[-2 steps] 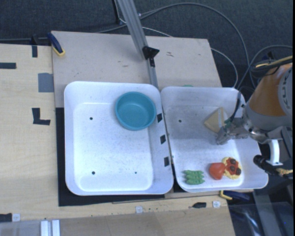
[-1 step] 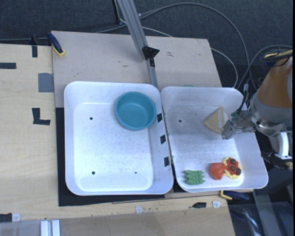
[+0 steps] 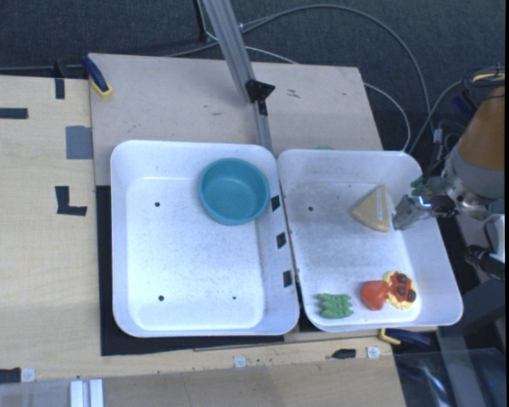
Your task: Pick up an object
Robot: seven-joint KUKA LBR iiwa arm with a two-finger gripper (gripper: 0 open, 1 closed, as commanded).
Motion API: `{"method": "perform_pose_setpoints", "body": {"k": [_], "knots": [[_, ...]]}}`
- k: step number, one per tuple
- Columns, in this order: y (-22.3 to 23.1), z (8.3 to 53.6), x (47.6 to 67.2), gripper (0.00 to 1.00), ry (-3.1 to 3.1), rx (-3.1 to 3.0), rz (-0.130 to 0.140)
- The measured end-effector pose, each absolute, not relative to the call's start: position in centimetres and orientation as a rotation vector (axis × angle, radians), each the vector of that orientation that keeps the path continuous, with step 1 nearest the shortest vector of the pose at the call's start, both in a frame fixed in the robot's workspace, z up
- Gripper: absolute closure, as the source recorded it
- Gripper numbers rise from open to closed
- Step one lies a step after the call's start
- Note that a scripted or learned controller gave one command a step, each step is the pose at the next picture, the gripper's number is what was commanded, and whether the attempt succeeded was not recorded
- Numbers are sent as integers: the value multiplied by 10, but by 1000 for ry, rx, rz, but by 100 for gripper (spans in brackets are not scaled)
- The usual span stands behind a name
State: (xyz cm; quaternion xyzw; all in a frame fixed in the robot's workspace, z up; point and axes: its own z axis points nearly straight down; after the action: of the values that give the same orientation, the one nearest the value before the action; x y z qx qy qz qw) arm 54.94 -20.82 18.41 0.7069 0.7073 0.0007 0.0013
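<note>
One gripper (image 3: 405, 213) sits low at the right bin's (image 3: 339, 164) far edge, just beside a tan wedge (image 3: 374, 209); how wide the jaws stand I cannot tell. This reads as the approach step, nothing gripped yet. The next move likely calls for squaring up on that sloped, matte wedge, whose slanted faces could slip. Further out along the near wall: a glossy red-and-yellow toy (image 3: 390, 292) and a knobbly green piece (image 3: 334, 305). In the left bin (image 3: 153, 312), a smooth round teal bowl (image 3: 234, 191).
</note>
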Motion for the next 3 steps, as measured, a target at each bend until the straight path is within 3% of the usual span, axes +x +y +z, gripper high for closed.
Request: {"method": "perform_pose_setpoints", "body": {"k": [1,3], "knots": [[-208,246,555,100,2219,2218,4],[-97,249,561,100,2228,2217,1]]}}
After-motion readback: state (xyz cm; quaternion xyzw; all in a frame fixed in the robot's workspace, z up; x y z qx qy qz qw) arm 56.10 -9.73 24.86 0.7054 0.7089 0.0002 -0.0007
